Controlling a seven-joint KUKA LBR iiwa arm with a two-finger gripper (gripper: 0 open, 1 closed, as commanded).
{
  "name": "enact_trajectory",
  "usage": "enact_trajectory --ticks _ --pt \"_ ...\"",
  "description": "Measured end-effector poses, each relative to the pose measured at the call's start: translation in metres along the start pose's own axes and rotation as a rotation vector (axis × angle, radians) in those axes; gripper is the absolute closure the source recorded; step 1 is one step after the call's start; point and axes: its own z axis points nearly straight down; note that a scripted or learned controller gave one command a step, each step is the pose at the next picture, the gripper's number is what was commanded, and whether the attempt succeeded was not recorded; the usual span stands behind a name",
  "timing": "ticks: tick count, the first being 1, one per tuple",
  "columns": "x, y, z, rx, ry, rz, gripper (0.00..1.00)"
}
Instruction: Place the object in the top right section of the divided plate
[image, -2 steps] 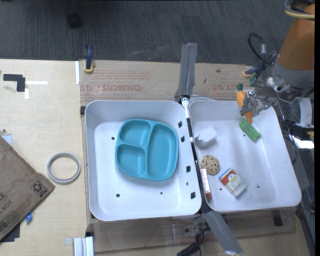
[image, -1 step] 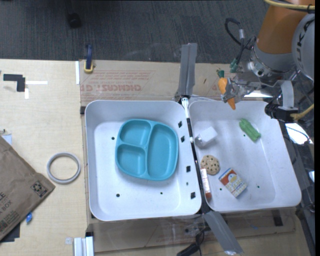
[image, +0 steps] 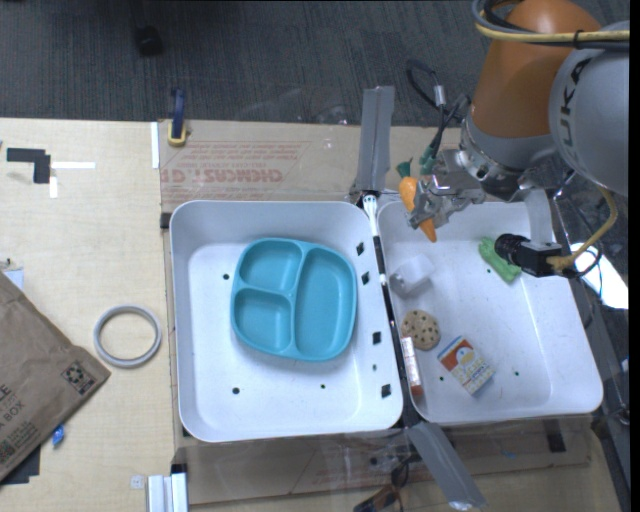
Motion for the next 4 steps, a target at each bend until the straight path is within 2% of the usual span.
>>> enact_trajectory --ticks 1,2,3,4 --pt "0.095 0.046 -0.071 -0.001 0.000 -0.142 1.00" --pt "0.195 -0.128 -0.005 0.004 -0.001 -0.134 1.00" --pt "0.198 -0.128 0.024 0.004 0.000 -0.371 1.00" --pt "0.123 -0.050 0.009 -0.001 -0.001 -0.564 1.00"
